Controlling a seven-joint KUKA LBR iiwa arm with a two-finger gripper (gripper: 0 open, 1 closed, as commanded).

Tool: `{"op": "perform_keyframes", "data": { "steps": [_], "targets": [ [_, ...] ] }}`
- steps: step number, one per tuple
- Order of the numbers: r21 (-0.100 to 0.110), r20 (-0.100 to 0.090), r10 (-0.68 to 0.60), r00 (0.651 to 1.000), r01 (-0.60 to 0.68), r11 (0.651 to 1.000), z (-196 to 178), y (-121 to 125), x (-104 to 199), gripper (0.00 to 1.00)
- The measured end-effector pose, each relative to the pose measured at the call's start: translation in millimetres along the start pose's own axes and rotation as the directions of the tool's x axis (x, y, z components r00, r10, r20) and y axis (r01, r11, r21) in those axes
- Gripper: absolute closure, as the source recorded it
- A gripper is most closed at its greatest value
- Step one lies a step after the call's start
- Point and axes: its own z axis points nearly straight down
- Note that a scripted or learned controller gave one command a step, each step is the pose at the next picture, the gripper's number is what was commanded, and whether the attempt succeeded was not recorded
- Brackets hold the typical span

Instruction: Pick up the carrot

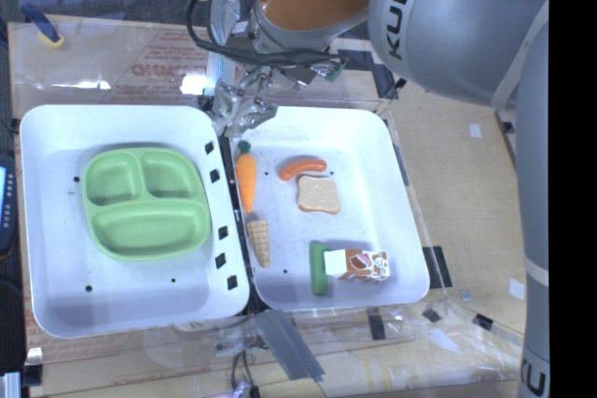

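Though claw (pixel 241 112) hangs just above carrot (pixel 245 181) top, can't tell if open or shut.

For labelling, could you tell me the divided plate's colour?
Light green divided plate, in the camera view.

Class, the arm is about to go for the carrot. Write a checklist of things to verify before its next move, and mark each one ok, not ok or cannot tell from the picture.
1. Carrot in plain sight, nothing on top of it: ok.
2. Carrot lies in the right bin, against its left wall, leaving little room on that side: not ok.
3. Gripper near the carrot's green end, above the bins' far edge: ok.
4. Gripper open wide enough: cannot tell.
5. Ice cream cone just beyond the carrot's tip, touching or apart: cannot tell.
6. Sausage and bread slice apart from the carrot: ok.
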Motion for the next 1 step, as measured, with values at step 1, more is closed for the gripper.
{"op": "perform_keyframes", "data": {
  "steps": [1],
  "targets": [
    [0.004,0.002,-0.363,0.932,0.363,0.932,-0.6,13.3,-25.2,1.0]
  ]
}}
